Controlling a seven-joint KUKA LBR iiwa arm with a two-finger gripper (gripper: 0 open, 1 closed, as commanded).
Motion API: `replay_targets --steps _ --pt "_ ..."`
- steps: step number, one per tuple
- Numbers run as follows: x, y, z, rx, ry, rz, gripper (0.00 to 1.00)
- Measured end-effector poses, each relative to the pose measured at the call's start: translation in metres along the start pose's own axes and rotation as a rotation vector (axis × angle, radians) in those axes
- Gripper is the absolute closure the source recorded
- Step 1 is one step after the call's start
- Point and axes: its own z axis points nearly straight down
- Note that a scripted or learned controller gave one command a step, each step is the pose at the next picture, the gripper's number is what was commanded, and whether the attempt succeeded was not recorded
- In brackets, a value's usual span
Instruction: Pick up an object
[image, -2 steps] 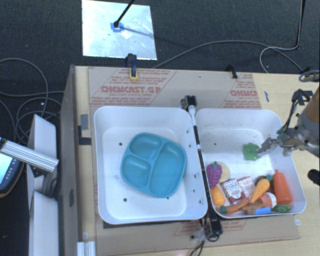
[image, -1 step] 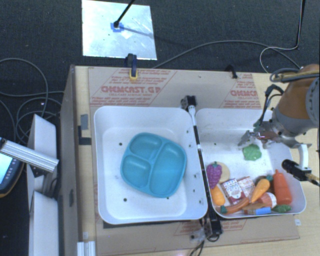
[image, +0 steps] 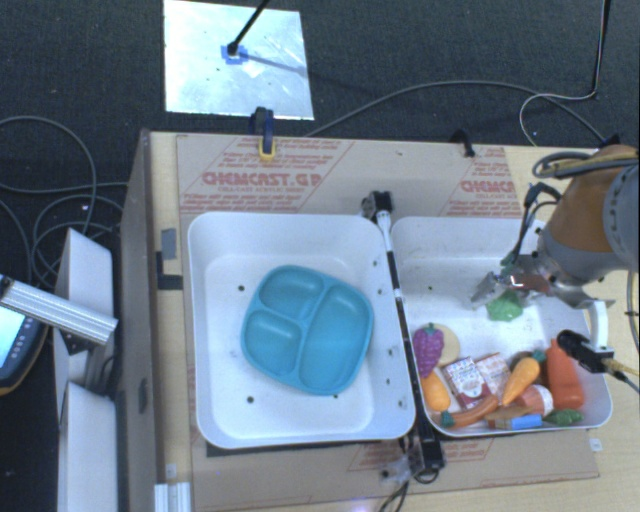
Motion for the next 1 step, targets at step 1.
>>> replay_targets --steps 1 --pt "-0.0004 0.0015 -0.0117 -0.004 -0.002 -0.002 1.00"
